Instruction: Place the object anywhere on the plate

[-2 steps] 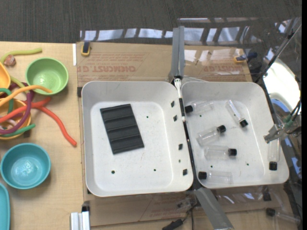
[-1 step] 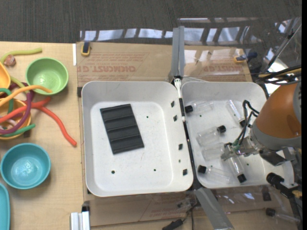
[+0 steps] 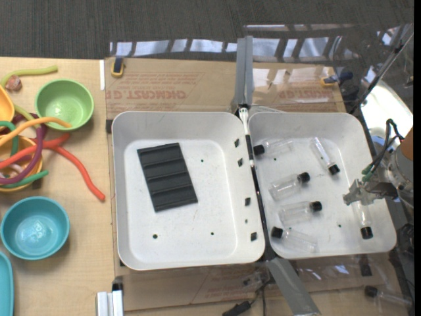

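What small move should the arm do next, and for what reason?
Probably lower the gripper onto the vial lying just below it at the right bin's right edge. The black plate in the left bin bears nothing, and no vial is seen in the gripper, so a grasp likely comes first.

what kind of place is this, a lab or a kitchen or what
Most likely a robotics lab bench set up for pick-and-place trials. Two shallow white bins sit side by side on cardboard, the right one holding clear vials with black caps, and a robot gripper reaches in from the right.
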`<state>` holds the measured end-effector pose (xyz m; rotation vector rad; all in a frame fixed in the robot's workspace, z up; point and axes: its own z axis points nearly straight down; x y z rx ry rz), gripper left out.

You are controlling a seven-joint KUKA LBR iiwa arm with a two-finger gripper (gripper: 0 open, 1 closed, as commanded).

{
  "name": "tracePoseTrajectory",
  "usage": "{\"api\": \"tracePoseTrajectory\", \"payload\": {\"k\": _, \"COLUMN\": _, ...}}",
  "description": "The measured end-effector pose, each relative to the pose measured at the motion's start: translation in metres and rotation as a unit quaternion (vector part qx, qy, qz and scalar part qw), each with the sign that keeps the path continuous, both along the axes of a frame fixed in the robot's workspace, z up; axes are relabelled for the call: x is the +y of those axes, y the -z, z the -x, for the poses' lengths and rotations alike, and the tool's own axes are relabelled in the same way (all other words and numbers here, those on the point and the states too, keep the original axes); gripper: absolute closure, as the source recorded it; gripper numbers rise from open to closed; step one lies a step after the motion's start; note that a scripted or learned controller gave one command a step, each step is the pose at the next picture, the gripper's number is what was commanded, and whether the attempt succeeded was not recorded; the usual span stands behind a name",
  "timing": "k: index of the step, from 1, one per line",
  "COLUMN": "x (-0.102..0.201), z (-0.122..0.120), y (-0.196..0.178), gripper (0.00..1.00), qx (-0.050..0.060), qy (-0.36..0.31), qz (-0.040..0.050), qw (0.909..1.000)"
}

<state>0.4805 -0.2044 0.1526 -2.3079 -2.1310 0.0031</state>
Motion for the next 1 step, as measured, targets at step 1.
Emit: {"api": "tracePoseTrajectory", "payload": {"k": 1, "x": -0.0139, "z": 0.0034, "y": -0.0283, "gripper": 1.00, "qx": 0.000, "qy": 0.054, "qz": 0.0003, "qw": 0.9986}}
